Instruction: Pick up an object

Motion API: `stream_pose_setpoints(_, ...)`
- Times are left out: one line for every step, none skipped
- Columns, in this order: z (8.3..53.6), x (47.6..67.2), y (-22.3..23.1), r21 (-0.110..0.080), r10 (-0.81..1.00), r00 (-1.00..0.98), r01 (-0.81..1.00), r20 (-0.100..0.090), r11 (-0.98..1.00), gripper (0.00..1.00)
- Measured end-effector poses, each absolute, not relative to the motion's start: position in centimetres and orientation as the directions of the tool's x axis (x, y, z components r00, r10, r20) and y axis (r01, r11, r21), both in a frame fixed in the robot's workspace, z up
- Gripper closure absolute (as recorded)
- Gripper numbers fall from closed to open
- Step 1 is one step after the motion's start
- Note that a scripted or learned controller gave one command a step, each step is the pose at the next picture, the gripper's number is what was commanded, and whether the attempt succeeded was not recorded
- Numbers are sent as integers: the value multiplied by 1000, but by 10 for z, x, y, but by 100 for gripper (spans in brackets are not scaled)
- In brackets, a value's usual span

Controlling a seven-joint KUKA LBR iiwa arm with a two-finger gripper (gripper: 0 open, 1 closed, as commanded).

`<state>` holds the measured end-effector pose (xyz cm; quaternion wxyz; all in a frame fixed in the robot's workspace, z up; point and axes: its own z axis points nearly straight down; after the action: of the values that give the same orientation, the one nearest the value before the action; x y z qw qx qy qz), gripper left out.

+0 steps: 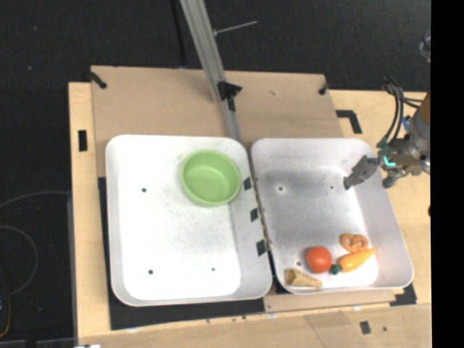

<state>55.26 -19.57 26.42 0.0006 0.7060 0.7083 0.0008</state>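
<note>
A dark floor surrounds a pale wooden tabletop [181, 104] that carries two shallow white bins side by side. The left bin [145, 267] holds a green bowl [211, 177]. In the right bin [304, 201], four small things are crowded in the near right corner: a tomato [317, 258], a carrot [355, 260], a pretzel [353, 242] just behind the carrot, and a beige wedge [303, 279] against the near wall. The end effector [371, 172] hangs over the far right rim of this bin, fingers spread apart and holding nothing, well apart from the cluster. I think the risk is in the crowding: a finger can land on two things at once and push them away, or hit the bin wall. The round tomato may also roll out when the fingers close
</note>
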Motion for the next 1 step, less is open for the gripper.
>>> stream_pose_setpoints(221, 550, -191, 0, 1000, 0, 1000, -2, 0, 0)
